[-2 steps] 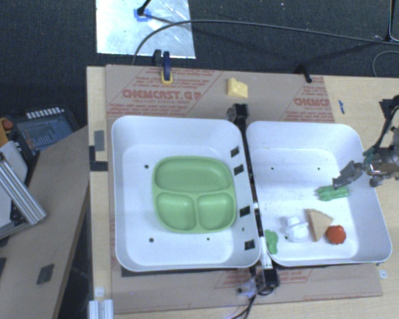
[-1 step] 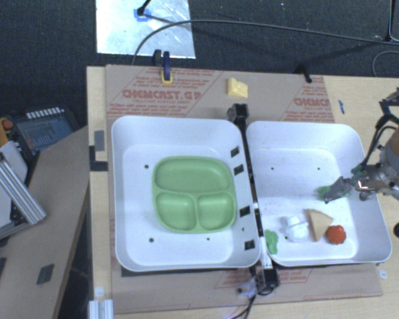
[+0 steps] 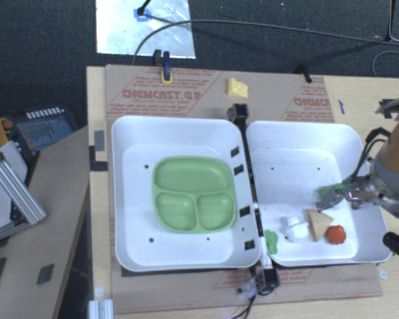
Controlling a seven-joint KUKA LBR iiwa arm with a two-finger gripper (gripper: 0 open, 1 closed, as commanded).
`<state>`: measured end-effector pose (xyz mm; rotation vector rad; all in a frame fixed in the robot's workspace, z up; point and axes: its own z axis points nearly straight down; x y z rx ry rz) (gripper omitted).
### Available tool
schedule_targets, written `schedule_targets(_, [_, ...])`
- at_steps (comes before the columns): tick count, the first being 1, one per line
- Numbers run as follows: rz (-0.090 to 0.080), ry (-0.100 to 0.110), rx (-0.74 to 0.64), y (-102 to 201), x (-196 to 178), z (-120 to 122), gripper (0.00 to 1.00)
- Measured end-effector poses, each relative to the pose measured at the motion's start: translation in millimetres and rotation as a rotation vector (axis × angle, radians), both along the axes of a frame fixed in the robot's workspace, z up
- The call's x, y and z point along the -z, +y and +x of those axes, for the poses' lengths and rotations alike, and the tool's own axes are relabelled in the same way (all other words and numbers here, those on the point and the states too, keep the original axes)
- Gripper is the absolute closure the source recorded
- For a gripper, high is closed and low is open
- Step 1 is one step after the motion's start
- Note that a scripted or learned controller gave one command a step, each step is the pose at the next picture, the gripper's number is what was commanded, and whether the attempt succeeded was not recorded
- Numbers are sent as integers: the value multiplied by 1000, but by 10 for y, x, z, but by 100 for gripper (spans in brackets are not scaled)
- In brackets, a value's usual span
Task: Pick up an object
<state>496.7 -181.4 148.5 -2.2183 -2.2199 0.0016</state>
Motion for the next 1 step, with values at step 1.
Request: schedule_targets(1, [0, -1, -1, 18, 417, 1, 0])
